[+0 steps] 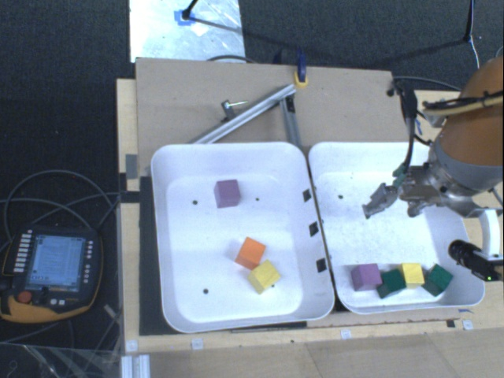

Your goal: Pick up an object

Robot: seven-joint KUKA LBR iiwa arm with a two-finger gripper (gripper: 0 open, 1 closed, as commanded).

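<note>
Purple cube (365, 276) at lower right of frame, beside green cube (390, 282). Hand (376, 202) above at right-centre, fingers' spread impossible to tell.

Even, bright overhead light makes the white bins (236, 164) glare slightly. Shadows beneath the blocks are soft and short. The picture is low-resolution and mildly soft throughout.

Gripper (378, 203) hangs over the right bin (346, 164), nothing between its fingers. Below it along the near wall sit a purple cube (365, 276), two green blocks (390, 283) and a yellow one (413, 273).
</note>
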